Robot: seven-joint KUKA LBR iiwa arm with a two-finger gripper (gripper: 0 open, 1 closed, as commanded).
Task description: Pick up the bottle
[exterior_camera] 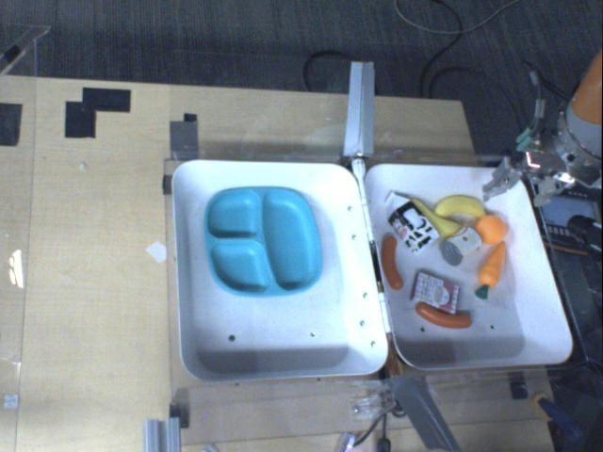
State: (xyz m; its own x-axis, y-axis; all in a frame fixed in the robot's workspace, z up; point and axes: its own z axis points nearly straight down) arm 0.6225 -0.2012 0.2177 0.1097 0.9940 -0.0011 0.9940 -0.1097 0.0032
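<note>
Bench (85, 252): pale wood, two white bins borne. Arm (579, 111): poised at 2 o'clock; gripper (513, 172) state cannot be told.

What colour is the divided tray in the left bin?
Light blue tray, seen in the camera view.

Fixed overhead camera — slanting down on both bins (372, 252).
</note>
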